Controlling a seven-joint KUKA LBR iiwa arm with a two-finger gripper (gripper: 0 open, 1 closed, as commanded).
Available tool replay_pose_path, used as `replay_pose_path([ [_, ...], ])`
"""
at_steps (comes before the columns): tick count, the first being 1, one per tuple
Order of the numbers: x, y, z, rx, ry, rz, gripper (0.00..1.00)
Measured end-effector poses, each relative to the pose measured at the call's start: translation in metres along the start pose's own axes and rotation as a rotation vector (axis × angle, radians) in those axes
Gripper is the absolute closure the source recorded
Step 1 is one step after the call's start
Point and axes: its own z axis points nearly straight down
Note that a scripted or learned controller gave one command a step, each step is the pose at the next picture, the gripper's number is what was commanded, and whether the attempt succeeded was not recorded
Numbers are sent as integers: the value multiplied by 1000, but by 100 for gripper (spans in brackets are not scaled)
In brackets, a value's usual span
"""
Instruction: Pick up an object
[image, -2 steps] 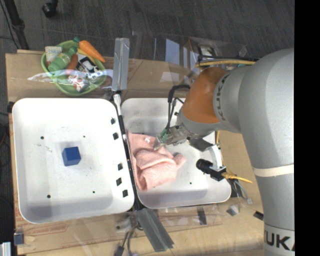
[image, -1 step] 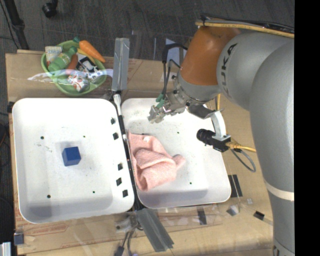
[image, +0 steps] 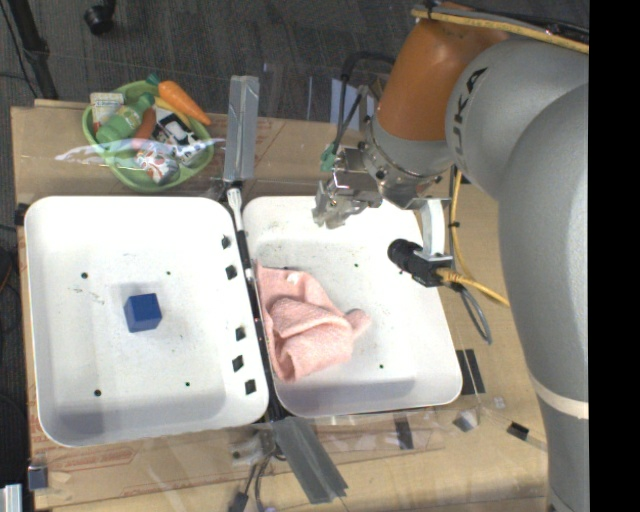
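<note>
A crumpled pink cloth (image: 305, 322) lies in the right bin (image: 420, 330), against its left wall. A small blue cube (image: 143, 311) sits in the left bin (image: 60, 300), left of its middle. My gripper (image: 331, 210) hangs over the far edge of the right bin, well above and behind the cloth. Nothing shows between its fingertips. The large grey arm with its orange band covers the right bin's far right corner.
A green bowl (image: 150, 135) full of toy food, with an orange carrot on top, stands behind the left bin. A grey divider with black clips (image: 240, 270) runs between the two bins. A black and yellow cable (image: 440, 270) hangs at the right bin's right side.
</note>
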Motion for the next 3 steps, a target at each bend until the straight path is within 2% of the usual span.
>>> replay_pose_path([
  [1,0,0,0,1,0,-1,0],
  [2,-38,-31,73,4,0,-77,0],
  [3,-92,-65,148,4,1,-25,0],
])
